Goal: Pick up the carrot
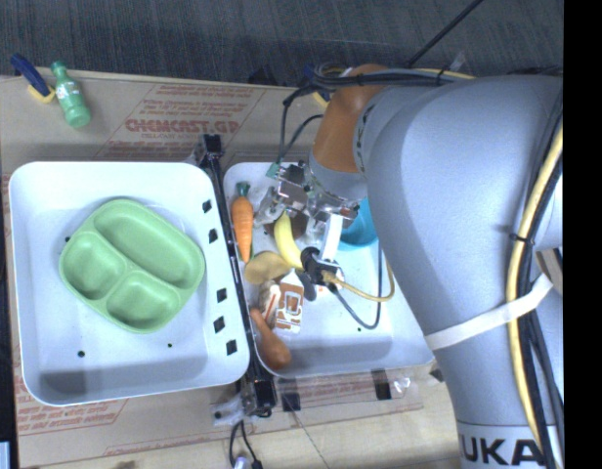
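Note:
The carrot point(242, 227) is orange with a green top and lies lengthwise against the left wall of the right bin point(374, 345). My gripper point(299, 225) hangs low over the bin's middle, just right of the carrot and above a yellow banana point(285, 242). The carrot lies free, with a small gap between it and the gripper. The grey arm with its orange band point(340, 130) covers the right part of the bin.
The right bin also holds a pale yellow lump point(264, 265), a small brown-and-white box point(287, 308), a brown sausage-like piece point(270, 346) and a blue object point(362, 225). A green divided plate point(132, 264) lies in the left bin point(47, 360). A green bottle point(71, 96) stands on the cardboard behind the left bin.

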`<action>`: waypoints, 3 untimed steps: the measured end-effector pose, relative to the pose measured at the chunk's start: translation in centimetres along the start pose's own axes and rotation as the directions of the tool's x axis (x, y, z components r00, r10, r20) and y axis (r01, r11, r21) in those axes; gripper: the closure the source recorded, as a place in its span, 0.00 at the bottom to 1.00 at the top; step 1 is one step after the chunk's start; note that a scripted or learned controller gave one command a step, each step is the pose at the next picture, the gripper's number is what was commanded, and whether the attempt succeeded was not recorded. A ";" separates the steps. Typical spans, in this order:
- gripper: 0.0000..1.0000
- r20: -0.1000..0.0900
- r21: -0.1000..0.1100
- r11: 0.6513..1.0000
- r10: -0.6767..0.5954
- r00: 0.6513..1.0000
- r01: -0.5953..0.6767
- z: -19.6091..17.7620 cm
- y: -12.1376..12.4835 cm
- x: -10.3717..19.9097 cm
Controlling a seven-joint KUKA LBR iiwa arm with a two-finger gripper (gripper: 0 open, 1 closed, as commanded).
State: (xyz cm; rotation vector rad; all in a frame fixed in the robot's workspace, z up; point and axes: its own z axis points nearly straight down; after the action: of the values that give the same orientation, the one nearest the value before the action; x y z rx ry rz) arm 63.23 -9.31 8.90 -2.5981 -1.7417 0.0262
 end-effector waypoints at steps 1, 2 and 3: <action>0.00 -0.006 -0.016 0.980 0.198 0.980 -0.198 -10.6 -0.1 6.2; 0.00 0.000 -0.009 0.973 0.229 0.973 -0.229 -10.1 -4.6 2.9; 0.00 -0.009 -0.007 0.814 0.580 0.814 -0.580 -10.1 -3.7 3.2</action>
State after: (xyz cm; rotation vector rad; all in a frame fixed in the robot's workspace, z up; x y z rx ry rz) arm 61.20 -4.97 19.07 -3.0147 -0.8699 0.0156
